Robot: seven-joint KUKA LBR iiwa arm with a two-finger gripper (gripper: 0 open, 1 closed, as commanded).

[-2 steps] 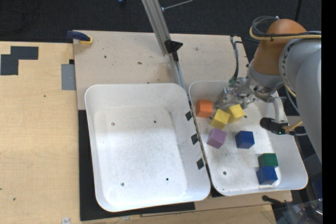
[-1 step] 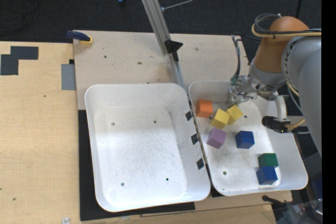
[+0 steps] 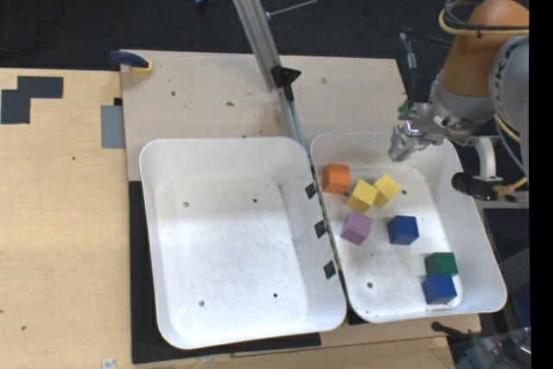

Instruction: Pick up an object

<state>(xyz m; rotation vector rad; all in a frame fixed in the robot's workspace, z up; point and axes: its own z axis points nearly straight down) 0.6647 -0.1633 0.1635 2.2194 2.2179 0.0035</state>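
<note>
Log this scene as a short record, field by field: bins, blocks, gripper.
left bin: white, shallow
right bin: white; all blocks lie in it
blocks: orange, two yellow touching, purple, blue, green, second blue
gripper: above the right bin's far edge, holding nothing visible

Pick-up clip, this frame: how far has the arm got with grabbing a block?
Done: the pincer is over the far edge of the right bin. In hand: nothing visible between its tips. All seven blocks lie on the bin floor: orange block, two yellow blocks, purple block, blue block, green block and a second blue one. Left: descend, grip, lift.
</note>
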